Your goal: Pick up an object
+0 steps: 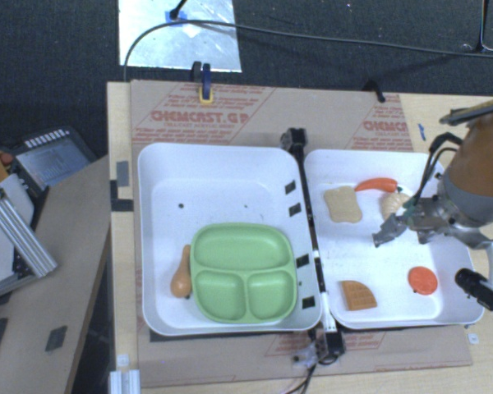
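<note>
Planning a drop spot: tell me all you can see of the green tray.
The tray is pale green, plastic-looking, with rounded corners and three compartments: one long at the far side, two smaller nearer the camera. It lies flat in the left bin, toward its near edge. A tan pear-shaped piece lies against its left rim.

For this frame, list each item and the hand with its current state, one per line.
green divided plate: flat in left bin, nothing in it
tan pear-shaped piece: lying beside the plate, left bin
beige slice: flat, right bin
orange carrot-like piece: lying, right bin
brown wedge: flat, right bin
orange-red round piece: resting, right bin
hand: low in right bin, grip unclear
</note>
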{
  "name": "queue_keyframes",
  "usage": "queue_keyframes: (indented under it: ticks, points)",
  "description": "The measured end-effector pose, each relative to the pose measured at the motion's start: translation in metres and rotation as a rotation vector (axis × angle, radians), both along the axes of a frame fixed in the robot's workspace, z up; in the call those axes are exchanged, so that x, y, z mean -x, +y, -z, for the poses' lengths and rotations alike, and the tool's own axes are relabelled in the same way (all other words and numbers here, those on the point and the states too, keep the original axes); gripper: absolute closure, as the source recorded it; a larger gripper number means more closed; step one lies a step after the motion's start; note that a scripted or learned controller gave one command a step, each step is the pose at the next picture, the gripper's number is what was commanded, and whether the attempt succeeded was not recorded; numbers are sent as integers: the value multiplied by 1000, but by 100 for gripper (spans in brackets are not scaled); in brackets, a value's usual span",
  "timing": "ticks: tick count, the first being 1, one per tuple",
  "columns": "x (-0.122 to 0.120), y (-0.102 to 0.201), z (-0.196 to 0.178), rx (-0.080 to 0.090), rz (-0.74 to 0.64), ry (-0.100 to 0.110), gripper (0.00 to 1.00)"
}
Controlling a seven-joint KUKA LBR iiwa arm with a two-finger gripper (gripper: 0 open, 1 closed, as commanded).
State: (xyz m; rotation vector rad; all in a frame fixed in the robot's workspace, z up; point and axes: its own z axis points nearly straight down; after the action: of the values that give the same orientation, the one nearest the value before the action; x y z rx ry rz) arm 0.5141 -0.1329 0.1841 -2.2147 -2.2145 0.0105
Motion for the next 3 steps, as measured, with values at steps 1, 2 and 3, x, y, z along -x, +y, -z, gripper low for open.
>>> queue_keyframes:
  ticks: [1, 2, 3]
  points:
    - [-3, 0, -6, 2, -3, -13, 0]
    - [-10, 3, 53, 1, -2, -9, 0]
    - [-10, 3, 102, 1, -1, -10, 0]
